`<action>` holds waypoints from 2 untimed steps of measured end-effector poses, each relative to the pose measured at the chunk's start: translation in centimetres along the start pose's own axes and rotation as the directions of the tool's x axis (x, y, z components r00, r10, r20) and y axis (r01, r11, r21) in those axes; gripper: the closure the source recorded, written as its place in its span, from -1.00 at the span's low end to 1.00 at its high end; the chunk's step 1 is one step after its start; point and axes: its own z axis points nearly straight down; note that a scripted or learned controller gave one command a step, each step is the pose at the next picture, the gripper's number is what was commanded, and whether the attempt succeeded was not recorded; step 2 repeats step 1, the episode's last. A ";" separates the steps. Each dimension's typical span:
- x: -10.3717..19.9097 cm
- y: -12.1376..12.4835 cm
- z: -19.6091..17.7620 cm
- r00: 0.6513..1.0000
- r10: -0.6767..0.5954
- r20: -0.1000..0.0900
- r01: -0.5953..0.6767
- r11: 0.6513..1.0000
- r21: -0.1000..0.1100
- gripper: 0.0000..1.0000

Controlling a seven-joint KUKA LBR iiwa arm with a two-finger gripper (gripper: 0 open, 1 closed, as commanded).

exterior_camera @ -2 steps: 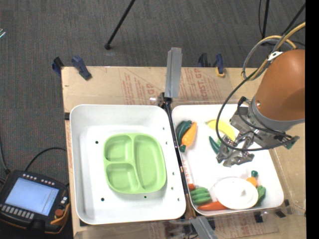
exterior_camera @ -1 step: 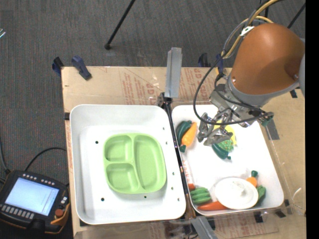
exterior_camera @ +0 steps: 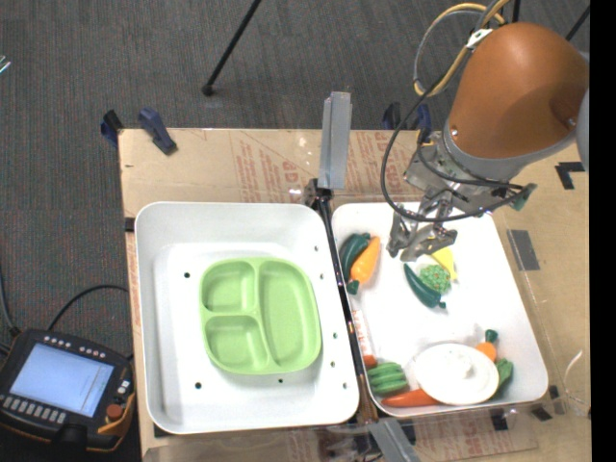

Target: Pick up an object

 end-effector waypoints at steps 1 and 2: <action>2.2 -3.3 -0.3 0.960 -0.280 0.001 0.280 0.960 0.000 1.00; 2.2 -3.3 -0.3 0.960 -0.280 0.001 0.280 0.960 0.000 1.00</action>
